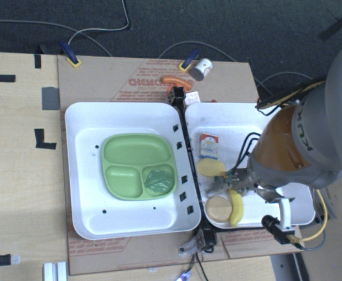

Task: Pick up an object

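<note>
In the right bin (288, 214) we see the tool (229, 183) low among a lemon (211, 168), a banana (236, 207) and a tan round piece (218, 209); we cannot tell how it is set. A small packet (208, 146) lies nearby. The left bin (80, 157) holds a green divided plate (139, 165).

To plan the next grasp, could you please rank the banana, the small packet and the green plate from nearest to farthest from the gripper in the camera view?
From the gripper:
1. banana, just below it, right bin.
2. small packet, above it, same bin.
3. green plate, left bin.
</note>
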You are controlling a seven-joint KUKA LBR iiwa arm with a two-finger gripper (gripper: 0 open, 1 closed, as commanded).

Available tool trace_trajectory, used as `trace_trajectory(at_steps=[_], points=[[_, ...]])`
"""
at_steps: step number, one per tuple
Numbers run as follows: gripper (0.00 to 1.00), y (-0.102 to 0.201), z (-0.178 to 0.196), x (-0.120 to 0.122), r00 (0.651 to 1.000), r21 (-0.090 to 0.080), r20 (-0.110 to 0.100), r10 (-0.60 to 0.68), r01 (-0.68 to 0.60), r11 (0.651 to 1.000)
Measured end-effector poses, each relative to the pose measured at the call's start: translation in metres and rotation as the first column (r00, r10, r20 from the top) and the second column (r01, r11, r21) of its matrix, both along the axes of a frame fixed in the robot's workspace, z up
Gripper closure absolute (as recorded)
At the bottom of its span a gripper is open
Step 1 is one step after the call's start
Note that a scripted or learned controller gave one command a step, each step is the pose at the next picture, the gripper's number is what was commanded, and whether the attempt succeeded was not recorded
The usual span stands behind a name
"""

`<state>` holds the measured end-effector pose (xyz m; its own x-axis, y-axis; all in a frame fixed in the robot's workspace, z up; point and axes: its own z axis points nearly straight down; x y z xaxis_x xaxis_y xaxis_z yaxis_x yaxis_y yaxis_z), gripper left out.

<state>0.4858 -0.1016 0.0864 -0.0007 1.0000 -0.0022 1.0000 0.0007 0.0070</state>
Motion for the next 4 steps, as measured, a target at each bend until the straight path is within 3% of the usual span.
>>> trace_trajectory(at_steps=[4], points=[[0.0, 0.0, 0.0, 0.0, 1.0, 0.0, 0.0, 0.0, 0.0, 1.0]])
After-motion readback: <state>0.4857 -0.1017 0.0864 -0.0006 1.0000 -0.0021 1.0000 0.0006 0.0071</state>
